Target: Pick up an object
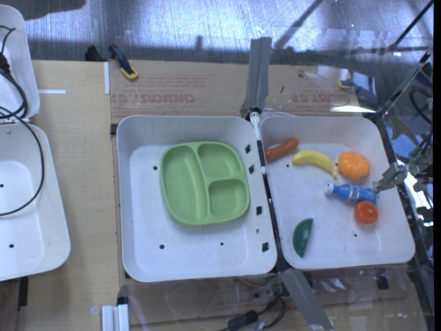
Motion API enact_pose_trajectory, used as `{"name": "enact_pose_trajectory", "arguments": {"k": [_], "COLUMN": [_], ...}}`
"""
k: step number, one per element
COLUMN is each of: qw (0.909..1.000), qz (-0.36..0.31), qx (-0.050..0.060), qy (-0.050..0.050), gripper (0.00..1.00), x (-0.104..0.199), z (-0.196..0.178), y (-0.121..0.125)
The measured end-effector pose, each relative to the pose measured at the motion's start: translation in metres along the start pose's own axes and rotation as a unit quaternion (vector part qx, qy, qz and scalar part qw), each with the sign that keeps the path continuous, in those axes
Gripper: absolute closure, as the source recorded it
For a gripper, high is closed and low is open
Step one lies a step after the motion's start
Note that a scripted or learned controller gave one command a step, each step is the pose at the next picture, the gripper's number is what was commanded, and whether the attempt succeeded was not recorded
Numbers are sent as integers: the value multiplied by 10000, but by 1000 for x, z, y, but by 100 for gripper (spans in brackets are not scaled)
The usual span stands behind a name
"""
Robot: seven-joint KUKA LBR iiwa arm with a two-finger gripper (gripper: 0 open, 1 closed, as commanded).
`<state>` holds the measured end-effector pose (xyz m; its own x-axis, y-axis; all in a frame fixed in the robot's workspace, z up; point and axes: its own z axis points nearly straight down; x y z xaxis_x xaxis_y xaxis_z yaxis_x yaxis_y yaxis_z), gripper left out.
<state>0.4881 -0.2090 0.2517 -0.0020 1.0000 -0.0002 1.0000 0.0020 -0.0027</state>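
Two shallow white bins sit side by side on the bench. The left bin holds a pale green divided plate with three compartments, lying flat near its middle. The right bin holds the loose objects: an orange sausage-shaped toy by the inner wall, a yellow banana just beside it, an orange fruit further right, a blue and white tube lying on its side below that, a small red-orange ball just beside the tube's blue end, and a dark green wedge-shaped piece apart from the rest near the front. The gripper sits at the bin's right wall, close to the tube's blue end; whether it is apart or together cannot be told. A grey divider bar rises behind the bins. Brown cardboard under them carries red mirrored lettering, too faint to read reliably. A blue and yellow clamp lies at the back left
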Motion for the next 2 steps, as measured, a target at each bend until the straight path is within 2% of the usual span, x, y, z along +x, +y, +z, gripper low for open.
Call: {"name": "enact_pose_trajectory", "arguments": {"k": [1,2], "qw": [9983,9984], "qz": [-582,-566], "qx": [1,0], "qy": [6,4], "gripper": [0,100], "x": [8,7], "z": [146,137], "y": [11,11]}}
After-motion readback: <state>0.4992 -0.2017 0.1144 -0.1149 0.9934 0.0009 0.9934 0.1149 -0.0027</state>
